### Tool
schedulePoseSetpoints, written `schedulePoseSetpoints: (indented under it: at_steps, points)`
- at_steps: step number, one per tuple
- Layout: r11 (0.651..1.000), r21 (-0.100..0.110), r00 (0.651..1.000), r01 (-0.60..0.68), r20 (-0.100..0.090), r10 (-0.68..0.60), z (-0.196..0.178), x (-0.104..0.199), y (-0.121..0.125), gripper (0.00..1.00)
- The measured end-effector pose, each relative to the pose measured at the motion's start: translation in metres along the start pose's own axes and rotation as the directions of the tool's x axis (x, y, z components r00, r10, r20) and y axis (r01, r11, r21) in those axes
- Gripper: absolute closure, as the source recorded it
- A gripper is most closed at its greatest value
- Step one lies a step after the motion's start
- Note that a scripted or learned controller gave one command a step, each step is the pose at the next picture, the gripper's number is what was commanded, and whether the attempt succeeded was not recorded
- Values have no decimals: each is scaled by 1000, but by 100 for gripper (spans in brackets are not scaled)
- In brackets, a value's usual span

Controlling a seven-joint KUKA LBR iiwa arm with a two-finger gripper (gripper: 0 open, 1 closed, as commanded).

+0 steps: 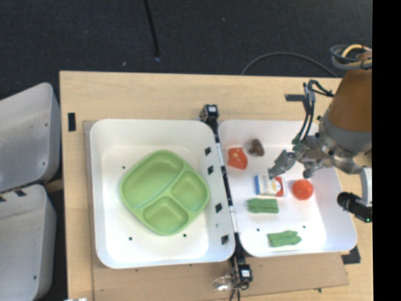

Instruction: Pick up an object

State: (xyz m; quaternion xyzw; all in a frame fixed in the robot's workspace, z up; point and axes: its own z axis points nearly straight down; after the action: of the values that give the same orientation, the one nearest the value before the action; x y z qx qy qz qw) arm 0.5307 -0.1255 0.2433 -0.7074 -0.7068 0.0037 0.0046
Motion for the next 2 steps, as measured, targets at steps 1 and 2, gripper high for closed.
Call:
schedulePoseSetpoints:
  at_steps: [1,2]
  points:
    - [1000,-13,1000,3,2,-3,-6,0,2,0]
    - [1000,-9,1000,1,2,-1,42,6,10,0]
